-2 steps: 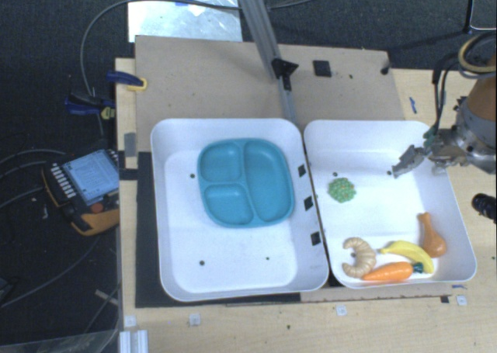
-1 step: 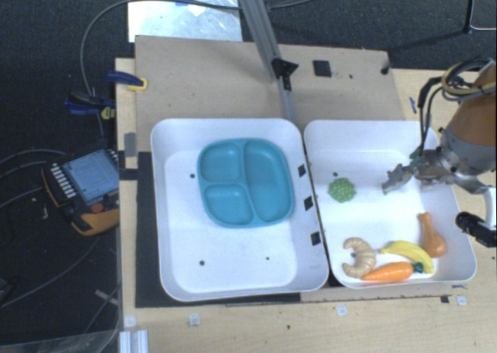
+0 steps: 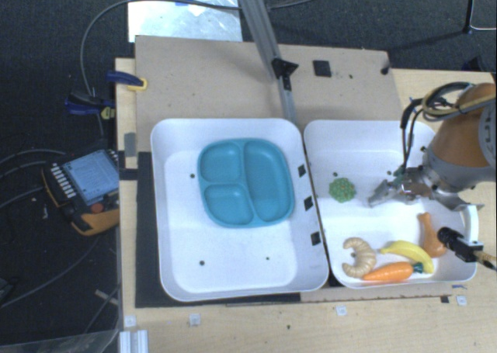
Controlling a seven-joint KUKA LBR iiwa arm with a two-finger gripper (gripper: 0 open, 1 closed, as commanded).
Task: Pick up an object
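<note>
Small bumpy green broccoli floret [image 3: 341, 189], right bin [image 3: 349, 142]

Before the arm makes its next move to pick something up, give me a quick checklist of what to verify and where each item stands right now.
1. Gripper is over the right bin, which holds the objects: ok.
2. An object sits between its fingers: not ok; nothing shows there.
3. A target is close: ok; the green broccoli lies just beside the fingertips, on the side toward the left bin.
4. The broccoli has room around it: ok; it lies apart from the croissant, carrot and banana.
5. Finger opening suits the broccoli: cannot tell; too small to read.
6. The blue plate in the left bin is out of the way: ok.
</note>
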